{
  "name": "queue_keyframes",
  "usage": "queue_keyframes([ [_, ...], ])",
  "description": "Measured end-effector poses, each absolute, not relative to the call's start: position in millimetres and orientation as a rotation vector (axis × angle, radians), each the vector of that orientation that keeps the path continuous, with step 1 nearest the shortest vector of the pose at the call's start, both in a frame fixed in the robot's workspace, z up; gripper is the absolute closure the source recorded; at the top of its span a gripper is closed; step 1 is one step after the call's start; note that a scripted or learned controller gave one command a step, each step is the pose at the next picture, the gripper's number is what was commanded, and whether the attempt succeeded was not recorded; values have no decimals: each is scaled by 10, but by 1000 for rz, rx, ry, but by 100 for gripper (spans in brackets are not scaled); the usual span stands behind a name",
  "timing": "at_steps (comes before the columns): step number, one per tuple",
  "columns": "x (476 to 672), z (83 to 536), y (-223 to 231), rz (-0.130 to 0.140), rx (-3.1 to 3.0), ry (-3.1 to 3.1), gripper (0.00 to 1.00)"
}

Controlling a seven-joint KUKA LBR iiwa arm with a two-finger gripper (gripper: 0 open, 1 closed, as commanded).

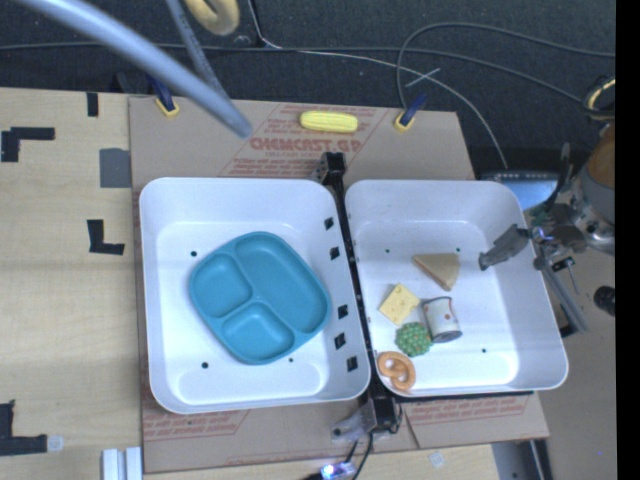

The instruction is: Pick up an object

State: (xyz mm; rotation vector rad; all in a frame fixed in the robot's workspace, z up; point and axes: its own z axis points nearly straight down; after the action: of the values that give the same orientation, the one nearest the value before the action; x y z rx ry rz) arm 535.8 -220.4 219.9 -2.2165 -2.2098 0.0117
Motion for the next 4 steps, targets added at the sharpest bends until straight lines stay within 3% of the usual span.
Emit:
queue_keyframes([
  [1,5388,2268,-2199,1,-2220,-2222,0],
  [3,5245,1052,-2199,7,-2217,-2218,0],
  [4,5251,849,-2198,2,-2222,-2225,0],
])
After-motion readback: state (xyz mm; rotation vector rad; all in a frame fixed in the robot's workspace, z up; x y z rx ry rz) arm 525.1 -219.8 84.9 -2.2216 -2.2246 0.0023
